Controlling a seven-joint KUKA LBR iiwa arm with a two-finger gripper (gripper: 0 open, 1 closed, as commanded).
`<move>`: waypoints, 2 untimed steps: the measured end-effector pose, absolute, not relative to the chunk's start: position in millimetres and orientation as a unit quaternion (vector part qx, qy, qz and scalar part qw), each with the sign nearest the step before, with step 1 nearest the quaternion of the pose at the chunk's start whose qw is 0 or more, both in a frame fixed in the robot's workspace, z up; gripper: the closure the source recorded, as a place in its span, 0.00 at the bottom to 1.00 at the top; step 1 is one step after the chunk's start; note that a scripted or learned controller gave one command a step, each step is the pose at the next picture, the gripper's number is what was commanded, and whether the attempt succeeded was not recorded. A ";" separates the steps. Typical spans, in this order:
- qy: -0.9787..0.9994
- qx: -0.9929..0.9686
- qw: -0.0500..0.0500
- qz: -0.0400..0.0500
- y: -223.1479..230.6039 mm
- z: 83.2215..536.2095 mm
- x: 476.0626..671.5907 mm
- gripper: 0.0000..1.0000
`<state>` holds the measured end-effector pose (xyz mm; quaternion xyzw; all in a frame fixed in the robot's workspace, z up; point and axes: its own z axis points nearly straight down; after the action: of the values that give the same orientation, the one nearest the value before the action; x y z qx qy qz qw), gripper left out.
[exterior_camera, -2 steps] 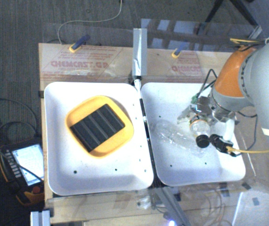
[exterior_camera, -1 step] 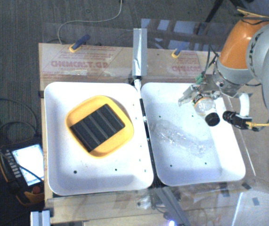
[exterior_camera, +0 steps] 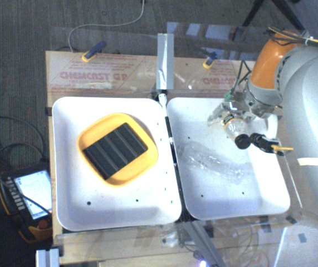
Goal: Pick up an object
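Observation:
A yellow, rounded-square object (exterior_camera: 118,148) with a black ribbed top lies tilted in the left bin (exterior_camera: 69,204). A clear, crumpled plastic item (exterior_camera: 213,163) lies near the middle of the right bin (exterior_camera: 259,202); it is hard to make out against the white floor. My gripper (exterior_camera: 229,117) hangs over the far right part of the right bin, up and to the right of the clear item and apart from it. I see nothing held in it.
The grey arm with its orange band (exterior_camera: 267,65) fills the upper right. A black knob (exterior_camera: 242,142) with a yellow-tipped part sticks out just below the gripper. A ridge (exterior_camera: 170,143) divides the two bins. Cables and a device lie on the floor at left.

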<state>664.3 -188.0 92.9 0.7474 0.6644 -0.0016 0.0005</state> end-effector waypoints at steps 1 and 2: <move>0.717 0.697 0.001 -0.002 -136.5 173.9 664.2 1.00; 0.717 0.697 0.001 -0.003 -136.4 182.3 664.1 1.00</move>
<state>664.1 -136.4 182.3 0.6972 0.7169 -0.0035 0.0011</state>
